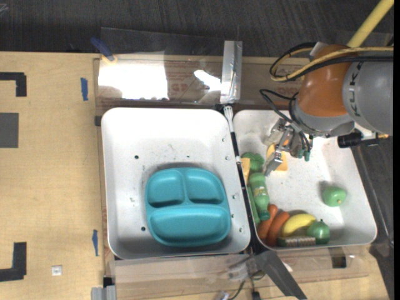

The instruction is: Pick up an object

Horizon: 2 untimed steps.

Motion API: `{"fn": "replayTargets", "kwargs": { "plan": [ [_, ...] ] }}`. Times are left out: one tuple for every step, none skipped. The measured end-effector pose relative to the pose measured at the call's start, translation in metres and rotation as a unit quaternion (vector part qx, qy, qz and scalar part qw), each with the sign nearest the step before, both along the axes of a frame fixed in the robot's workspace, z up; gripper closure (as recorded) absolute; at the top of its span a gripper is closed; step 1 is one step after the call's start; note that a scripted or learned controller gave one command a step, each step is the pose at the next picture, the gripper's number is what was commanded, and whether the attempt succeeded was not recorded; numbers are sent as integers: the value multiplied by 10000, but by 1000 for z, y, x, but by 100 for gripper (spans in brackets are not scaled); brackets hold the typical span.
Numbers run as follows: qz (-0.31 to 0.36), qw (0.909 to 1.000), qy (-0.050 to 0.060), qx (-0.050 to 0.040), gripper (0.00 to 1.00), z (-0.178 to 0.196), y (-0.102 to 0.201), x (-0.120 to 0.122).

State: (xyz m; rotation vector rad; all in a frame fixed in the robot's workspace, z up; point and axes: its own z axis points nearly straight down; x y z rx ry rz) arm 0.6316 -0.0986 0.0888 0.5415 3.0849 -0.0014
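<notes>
My gripper (pixel 278 152) hangs low over the back left part of the right bin (pixel 356 167), under the grey and orange wrist. A small orange-yellow piece (pixel 281 162) lies right beside its tip; whether it is held cannot be seen. Along the bin's left wall lie a yellow block (pixel 245 165) and green toy vegetables (pixel 257 189). At the front sit an orange carrot (pixel 269 222), a yellow banana (pixel 298 222) and a green round fruit (pixel 320 231). A green apple (pixel 334 195) lies alone on the right.
The left bin (pixel 125 136) holds a teal divided tray (pixel 186 206) toward its front. A rim between the bins runs just left of the toys. Cables loop above the wrist. Bare bin floor lies between the gripper and the apple.
</notes>
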Motion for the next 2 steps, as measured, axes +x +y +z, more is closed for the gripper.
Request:
{"fn": "replayTargets", "kwargs": {
  "plan": [
    [-764,9971,-6,15,0,0,7,-11],
    [-763,9971,-6,13,0,0,7,-11]
  ]
}}
